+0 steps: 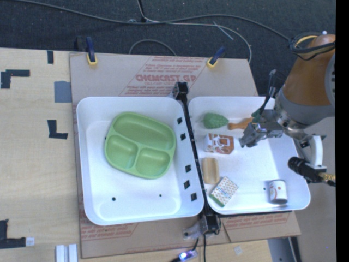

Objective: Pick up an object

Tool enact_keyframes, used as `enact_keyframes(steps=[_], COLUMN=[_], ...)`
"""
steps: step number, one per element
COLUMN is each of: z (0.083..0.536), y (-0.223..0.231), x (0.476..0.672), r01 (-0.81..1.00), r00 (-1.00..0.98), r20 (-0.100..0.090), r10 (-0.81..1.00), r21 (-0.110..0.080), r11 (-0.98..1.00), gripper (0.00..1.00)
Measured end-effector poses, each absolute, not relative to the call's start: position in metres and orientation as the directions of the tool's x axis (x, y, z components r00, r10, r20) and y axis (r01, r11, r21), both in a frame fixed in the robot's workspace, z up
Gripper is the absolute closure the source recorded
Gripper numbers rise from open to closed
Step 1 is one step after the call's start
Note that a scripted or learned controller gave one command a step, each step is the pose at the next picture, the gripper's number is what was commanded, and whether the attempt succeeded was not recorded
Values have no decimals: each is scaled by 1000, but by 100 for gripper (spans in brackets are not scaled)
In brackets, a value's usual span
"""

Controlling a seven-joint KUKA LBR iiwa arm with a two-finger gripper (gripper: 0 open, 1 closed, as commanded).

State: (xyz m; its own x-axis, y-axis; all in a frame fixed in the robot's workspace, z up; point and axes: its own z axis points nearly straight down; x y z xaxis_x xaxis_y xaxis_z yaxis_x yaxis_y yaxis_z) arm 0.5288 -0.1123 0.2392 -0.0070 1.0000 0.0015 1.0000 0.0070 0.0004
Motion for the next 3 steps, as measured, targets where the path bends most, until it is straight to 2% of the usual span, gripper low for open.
enact_keyframes(steps=[1, 3], z=[226, 235], y=[-62, 59], x=[541, 561], r01=[1000, 1000], r00=[-5, -8], r20=[0, 1], r10=[1000, 1000], r21=[-3, -2], r11=[5, 8], gripper=[100, 100])
